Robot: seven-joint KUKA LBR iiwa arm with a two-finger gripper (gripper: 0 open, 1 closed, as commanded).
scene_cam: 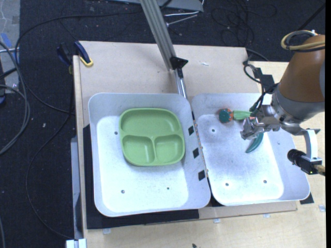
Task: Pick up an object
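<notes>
One teal piece (pixel 255 142) — beneath pincer (pixel 250 132)

One fixed camera above the bench (pixel 155 56) — slanted down over both bins (pixel 103 190).

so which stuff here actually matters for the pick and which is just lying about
In play:
- gripper, low in the right bin
- teal object just beneath it
- small green and orange toy

Lying about:
- green divided plate in the left bin
- clamp at the bench corner

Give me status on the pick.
Pincer low in right bin, over teal piece. Small toy alongside. Green tray in left bin, well clear.
</notes>
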